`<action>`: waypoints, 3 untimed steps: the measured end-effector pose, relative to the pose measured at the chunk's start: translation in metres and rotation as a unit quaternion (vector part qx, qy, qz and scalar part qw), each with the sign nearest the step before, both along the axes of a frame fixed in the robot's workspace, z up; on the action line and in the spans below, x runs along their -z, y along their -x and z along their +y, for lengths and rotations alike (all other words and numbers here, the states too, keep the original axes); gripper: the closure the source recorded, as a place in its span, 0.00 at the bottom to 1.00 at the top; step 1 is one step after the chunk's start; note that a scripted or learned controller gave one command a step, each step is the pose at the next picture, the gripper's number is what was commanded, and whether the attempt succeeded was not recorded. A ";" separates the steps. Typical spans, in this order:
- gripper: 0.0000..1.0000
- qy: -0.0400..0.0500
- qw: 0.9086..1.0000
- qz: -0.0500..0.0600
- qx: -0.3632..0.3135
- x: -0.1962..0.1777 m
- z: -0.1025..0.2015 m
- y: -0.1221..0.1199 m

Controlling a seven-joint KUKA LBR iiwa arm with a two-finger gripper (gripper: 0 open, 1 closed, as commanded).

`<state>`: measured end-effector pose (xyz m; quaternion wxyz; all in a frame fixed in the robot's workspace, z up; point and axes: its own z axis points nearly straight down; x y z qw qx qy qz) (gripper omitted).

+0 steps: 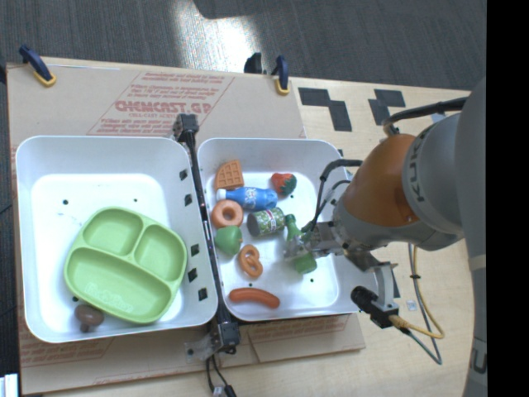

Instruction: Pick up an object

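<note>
My gripper (301,246) is down in the right bin (324,298), near its right side, under the orange-banded wrist (376,193). A small green object (305,264) lies right at the gripper's tip, and I cannot tell if it is held. To the gripper's left lie a green can (266,222), a blue bottle (250,197), a red strawberry (283,183), a waffle (230,174), a doughnut (226,214), a green round fruit (228,239), a pretzel (250,260) and a sausage (254,297).
The left bin (50,172) holds a green divided plate (126,263) and a small brown object (88,315) at its front left corner. A black divider (198,222) runs between the bins. Cables (417,304) hang off the arm at the right.
</note>
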<state>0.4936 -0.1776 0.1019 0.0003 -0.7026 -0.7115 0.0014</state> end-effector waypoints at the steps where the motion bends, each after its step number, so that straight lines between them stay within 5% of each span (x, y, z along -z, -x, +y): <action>1: 1.00 0.000 1.000 -0.002 0.004 -0.122 0.005 0.015; 3: 1.00 0.001 1.000 -0.004 -0.001 -0.143 0.005 0.012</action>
